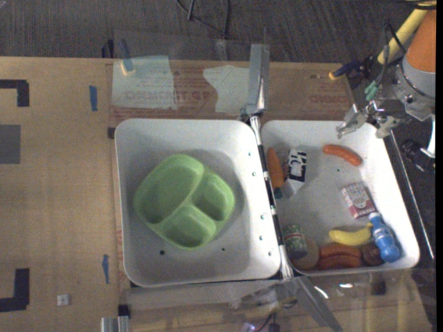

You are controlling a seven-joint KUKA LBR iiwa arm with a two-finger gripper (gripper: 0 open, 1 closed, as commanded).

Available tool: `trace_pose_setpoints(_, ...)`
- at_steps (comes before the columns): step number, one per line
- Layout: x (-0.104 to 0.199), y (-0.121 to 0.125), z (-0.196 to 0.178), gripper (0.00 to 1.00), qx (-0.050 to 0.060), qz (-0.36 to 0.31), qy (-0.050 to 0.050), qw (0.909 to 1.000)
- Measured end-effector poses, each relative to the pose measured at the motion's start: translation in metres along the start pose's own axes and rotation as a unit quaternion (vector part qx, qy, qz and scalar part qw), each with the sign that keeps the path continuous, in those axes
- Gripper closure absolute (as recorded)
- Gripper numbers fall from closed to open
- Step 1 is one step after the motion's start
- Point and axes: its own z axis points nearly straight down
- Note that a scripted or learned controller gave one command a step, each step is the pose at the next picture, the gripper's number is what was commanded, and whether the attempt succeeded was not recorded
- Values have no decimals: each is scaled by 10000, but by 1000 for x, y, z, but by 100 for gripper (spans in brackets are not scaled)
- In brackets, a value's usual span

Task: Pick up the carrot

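The carrot point(275, 169) is an orange stick lying lengthwise along the left wall of the right bin point(405, 206), next to a black-and-white carton point(297, 166). My gripper point(365, 124) hovers over the bin's far right corner, well to the right of the carrot and beyond it. Its fingers are spread open with nothing between them. An orange sausage point(342, 154) lies just below the gripper.
The right bin also holds a pink box point(358, 199), a banana point(349, 236), a blue bottle point(383, 238), a small can point(294, 239) and brown sausages point(339, 256) near the front. A green divided plate point(184, 200) sits in the left bin point(131, 144).
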Motion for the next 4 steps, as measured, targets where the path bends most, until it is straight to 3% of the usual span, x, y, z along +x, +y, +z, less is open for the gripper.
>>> trace_pose_setpoints(1, 9, -76, 112, 0, 7, -670, 1, 9978)
trace_pose_setpoints(2, 60, -130, 80, 0, 13, -417, 4, 9991)
trace_pose_setpoints(3, 54, -140, 137, 0, -12, -1023, -23, 9948)
trace_pose_setpoints(4, 14, -140, 173, 0, -8, -347, 9, 9994)
